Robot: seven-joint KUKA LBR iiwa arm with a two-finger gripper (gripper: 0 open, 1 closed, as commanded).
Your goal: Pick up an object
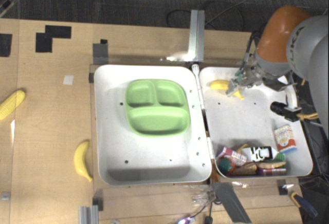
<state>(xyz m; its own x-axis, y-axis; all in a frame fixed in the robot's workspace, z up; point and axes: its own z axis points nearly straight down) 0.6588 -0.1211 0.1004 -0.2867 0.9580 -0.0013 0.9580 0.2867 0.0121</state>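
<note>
Hand (239, 83) low beside yellow fruit (219, 85) in right bin (303, 166); finger state unclear. I should centre over fruit before closing.

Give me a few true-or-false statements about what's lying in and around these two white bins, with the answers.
1. A green divided plate lies in the left bin. True.
2. A banana lies inside the left bin. False: it lies on the bench, outside that bin's left wall.
3. The arm's gripper is over the right bin, near a small yellow object. True.
4. The packaged items are piled at the right bin's far edge. False: they are along its near edge.
5. A corn cob lies at the bench's left edge. True.
</note>
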